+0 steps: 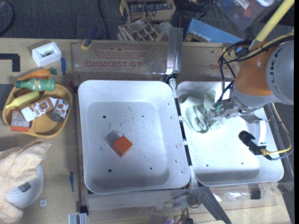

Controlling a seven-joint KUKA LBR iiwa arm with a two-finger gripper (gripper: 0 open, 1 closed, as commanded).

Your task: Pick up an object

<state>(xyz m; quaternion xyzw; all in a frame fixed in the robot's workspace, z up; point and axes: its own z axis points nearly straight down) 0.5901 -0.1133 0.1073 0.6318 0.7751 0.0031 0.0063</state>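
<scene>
Robotics lab w/ a test rig. Grey KUKA arm (275, 73) w/ orange band at right of frame, cables looped round it. Wooden surface (28, 55) carries two shallow white bins (126, 90) side by side, center. Yellow bowl (37, 125) of toy food props at left. Cluttered boxes (140, 13) and wires on dark carpet along top edge.

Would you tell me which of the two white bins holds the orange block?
The left bin holds the orange block; the right bin has a pale cloth.
</scene>
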